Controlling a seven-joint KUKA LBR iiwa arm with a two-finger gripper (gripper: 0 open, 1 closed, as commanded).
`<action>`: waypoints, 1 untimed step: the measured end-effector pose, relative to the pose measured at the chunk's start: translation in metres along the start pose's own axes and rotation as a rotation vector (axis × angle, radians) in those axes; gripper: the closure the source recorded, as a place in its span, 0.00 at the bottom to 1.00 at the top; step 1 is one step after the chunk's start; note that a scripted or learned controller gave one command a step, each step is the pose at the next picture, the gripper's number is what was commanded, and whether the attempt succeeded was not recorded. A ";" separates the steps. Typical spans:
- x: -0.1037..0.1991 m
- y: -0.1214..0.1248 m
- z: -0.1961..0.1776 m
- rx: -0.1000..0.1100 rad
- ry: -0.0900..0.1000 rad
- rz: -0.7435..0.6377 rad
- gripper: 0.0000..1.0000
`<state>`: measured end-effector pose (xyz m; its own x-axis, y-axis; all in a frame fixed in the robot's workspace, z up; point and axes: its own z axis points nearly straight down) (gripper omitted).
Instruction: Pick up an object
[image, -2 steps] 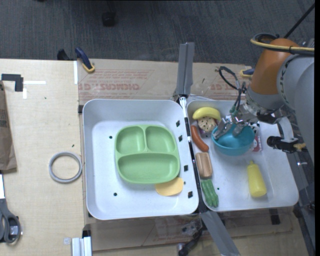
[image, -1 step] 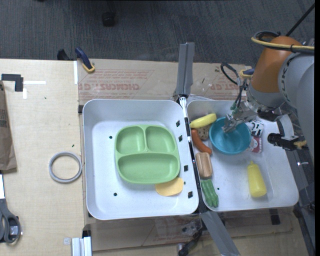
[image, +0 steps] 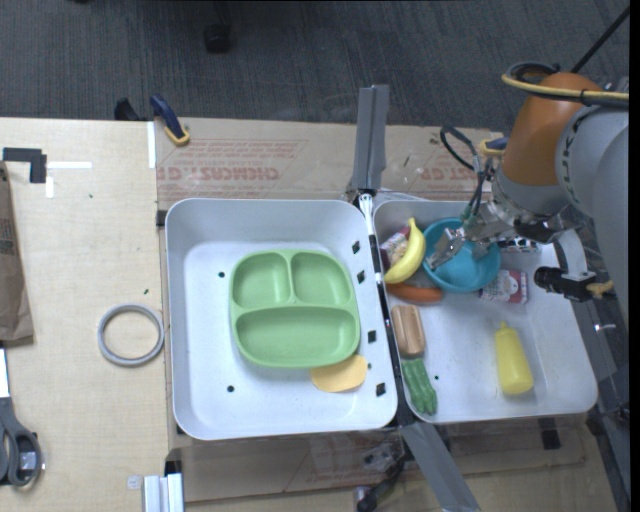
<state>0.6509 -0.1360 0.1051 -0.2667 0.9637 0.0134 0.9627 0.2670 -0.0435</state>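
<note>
My gripper (image: 456, 241) hangs over the right bin (image: 560, 400), at the rim of a blue bowl (image: 465, 268) that sits tilted near the bin's back. A yellow banana (image: 405, 254) leans against the bowl's left side. Below it lies a red-orange piece (image: 416, 293). Along the bin's left wall are a tan block (image: 408, 330) and a green pickle (image: 421, 386). A yellow bottle (image: 513, 361) lies at the right, and a white and pink packet (image: 506, 287) sits beside the bowl. The grey arm hides the bin's far right corner.
The left bin (image: 190, 300) holds a green divided plate (image: 295, 307) and a flat yellow piece (image: 340, 376) at its front edge. A grey divider bar (image: 369, 140) stands between the bins. On the bench lie a tape ring (image: 130, 333) and scissors (image: 16, 455).
</note>
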 end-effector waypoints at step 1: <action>-0.001 0.000 -0.007 0.001 -0.002 -0.003 1.00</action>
<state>0.6514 -0.1365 0.1123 -0.2696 0.9629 0.0117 0.9619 0.2698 -0.0449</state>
